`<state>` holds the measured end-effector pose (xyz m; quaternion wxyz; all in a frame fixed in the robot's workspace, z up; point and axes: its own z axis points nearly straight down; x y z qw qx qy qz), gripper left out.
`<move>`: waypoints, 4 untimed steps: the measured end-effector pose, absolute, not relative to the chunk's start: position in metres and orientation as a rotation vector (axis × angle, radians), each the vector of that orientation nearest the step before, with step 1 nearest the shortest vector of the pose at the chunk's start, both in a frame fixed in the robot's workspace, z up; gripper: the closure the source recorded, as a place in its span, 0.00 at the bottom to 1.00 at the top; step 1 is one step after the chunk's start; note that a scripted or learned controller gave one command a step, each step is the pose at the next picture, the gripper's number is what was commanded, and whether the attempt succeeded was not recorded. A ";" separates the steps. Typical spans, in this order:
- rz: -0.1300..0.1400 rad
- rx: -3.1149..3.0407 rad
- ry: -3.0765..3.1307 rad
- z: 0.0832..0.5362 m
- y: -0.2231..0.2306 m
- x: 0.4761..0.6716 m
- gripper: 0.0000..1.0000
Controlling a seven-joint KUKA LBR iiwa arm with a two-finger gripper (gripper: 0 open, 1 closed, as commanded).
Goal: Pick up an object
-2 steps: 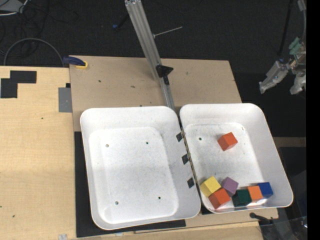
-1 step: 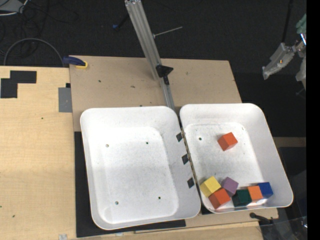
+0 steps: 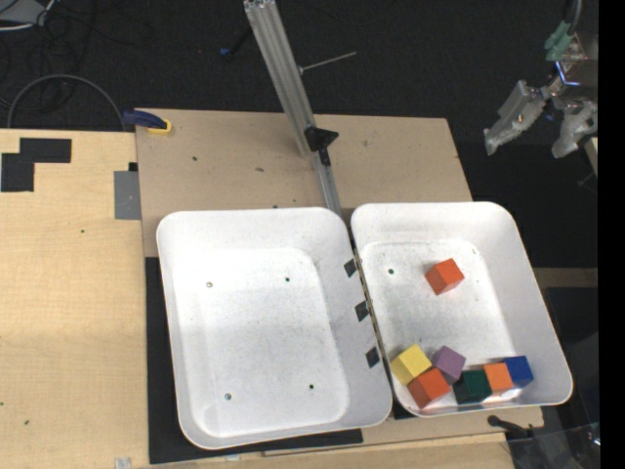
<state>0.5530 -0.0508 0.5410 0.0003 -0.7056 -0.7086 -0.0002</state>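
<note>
Several coloured cubes lie in the right bin [image 3: 508, 225]. An orange-red cube [image 3: 444, 276] sits alone near its middle. Along the front edge a yellow cube [image 3: 411, 362], a purple cube [image 3: 449, 361], a red cube [image 3: 429, 387], a green cube [image 3: 473, 386], an orange cube [image 3: 499, 375] and a blue cube [image 3: 519, 369] are packed together. My gripper [image 3: 527, 147] hangs high at the upper right, beyond the bin's far right corner. It is open, its fingers spread, with nothing between them.
The left bin [image 3: 254, 330] lies beside the right one, joined by black clips [image 3: 360, 310]. A slanted metal rail [image 3: 288, 81] rises behind the bins. A wooden bench top [image 3: 68, 262] extends to the left.
</note>
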 end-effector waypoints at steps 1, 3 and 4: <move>0.011 -2.210 -2.222 0.440 0.017 0.579 0.00; -0.004 -2.228 -2.222 0.545 -0.088 0.521 0.00; 0.009 -2.214 -2.220 0.488 -0.065 0.564 0.00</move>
